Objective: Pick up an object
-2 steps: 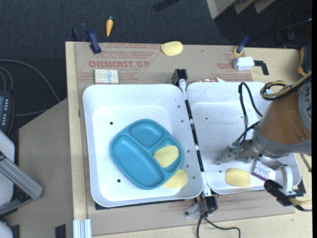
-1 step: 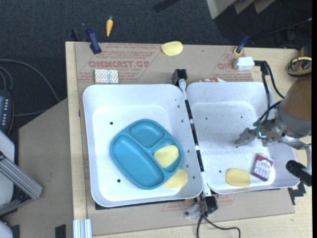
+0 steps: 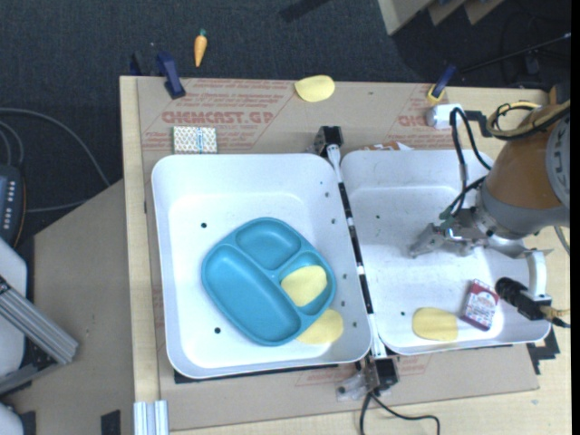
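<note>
**Arm Reaching Into the Right Bin**

Dark carpet is lying all around a brown counter [image 3: 136, 243], and two white bins are sitting side by side on it. The left bin [image 3: 181, 198] is holding a blue plate [image 3: 258, 279] with a yellow piece [image 3: 305, 285] in one of its parts. Another yellow piece [image 3: 323, 328] is lying just beside the plate, touching its edge.

The arm [image 3: 530, 179] is reaching into the right bin [image 3: 390, 175] from the right side. Its jaws [image 3: 433, 240] are hanging low over the white floor of that bin, pointing left. They are looking spread apart, with nothing between them.

Two things are waiting near the front wall of the right bin. A yellow lump [image 3: 436, 323] is lying there, and a small red packet [image 3: 478, 304] is sitting just beside it on the right. Both are apart from the jaws.

The yellow lump is probably light and a little soft, so a gentle squeeze across its short middle should be working best. The packet is looking flat and thin, so it may be slipping away. Lying flat, it is hard to get under; its edges are the place to pinch.
</note>
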Tool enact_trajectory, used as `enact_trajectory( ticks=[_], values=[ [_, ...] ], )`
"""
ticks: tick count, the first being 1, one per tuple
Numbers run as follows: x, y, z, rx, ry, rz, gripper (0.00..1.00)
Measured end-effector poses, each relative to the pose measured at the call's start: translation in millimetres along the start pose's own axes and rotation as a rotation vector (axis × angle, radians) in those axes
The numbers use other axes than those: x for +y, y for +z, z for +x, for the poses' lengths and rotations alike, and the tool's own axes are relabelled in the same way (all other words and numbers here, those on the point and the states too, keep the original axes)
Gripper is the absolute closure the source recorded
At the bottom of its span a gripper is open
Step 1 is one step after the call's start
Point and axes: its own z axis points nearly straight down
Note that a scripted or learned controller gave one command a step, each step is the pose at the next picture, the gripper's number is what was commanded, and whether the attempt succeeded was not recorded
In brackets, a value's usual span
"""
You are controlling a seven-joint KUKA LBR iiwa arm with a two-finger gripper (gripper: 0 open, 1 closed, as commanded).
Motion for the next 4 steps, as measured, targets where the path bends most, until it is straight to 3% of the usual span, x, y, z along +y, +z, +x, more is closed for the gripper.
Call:
enact_trajectory(
  ticks=[1, 2, 3, 4],
  values=[
    [-40, -23, -34, 0.001, 0.001, 0.001, 0.0],
    [-68, 0, -52, 0.005, 0.0, 0.003, 0.0],
    [-67, -11, -53, 0.002, 0.002, 0.0, 1.0],
    [-67, -76, 5, 0.0, -0.001, -0.002, 1.0]
  ],
)
